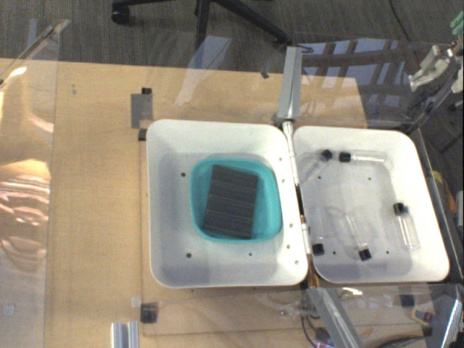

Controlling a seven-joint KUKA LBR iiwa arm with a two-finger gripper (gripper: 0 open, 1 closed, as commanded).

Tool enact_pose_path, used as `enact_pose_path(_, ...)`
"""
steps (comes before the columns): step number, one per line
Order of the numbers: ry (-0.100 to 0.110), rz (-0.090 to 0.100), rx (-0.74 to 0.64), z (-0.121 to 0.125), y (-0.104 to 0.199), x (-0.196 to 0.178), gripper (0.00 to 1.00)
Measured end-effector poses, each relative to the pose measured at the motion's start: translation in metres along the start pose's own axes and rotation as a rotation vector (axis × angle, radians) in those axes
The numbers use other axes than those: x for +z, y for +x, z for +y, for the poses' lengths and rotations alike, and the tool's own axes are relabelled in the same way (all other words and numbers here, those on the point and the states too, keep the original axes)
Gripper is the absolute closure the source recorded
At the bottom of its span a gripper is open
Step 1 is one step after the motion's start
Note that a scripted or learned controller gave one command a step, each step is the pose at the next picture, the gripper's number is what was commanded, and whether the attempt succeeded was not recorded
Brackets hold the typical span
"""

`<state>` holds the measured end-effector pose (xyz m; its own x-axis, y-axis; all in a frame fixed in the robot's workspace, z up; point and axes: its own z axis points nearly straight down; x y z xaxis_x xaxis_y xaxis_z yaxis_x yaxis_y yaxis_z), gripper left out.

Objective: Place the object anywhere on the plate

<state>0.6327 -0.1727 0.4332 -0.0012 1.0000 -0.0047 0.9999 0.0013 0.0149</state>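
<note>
- A wooden counter (87,194) carries two shallow white bins set side by side, their inner rims touching along a central seam.
- The left bin (163,216) holds a teal plate (272,201), squarish with rounded corners, sitting roughly in the middle of the bin floor.
- The dark grey block (230,201), rectangular with ribs running across its top face, lies flat on the plate. It is turned slightly off the plate's edges, with its long side running from far to near. It sits wholly inside the plate's rim, with teal showing on every side.
- The right bin (424,216) holds several clear tubes with black caps, scattered and well apart from the plate. One clear tube (403,225) lies near the bin's right wall, and others lie toward the far and near edges. Their transparent bodies are hard to make out against the white floor.
- A grey metal post (289,85) runs away from the far end of the seam between the bins.
- A clear panel (29,194) with bright reflections covers the left part of the counter.
- Beyond the counter, the black legs of an office chair (203,2) stand on grey carpet.
- A pale piece of hardware (433,69) sits at the far right edge; I cannot tell what it is.
</note>
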Motion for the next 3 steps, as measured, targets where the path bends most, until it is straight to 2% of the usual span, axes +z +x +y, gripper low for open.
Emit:
enact_pose_path(1,0.004,-0.001,0.225,-0.021,-0.032,-0.003,0.0)
enact_pose_path(2,0.005,0.0,0.412,-0.13,-0.021,0.009,0.0)
enact_pose_path(3,0.003,-0.002,0.528,-0.143,-0.023,-0.005,0.0)
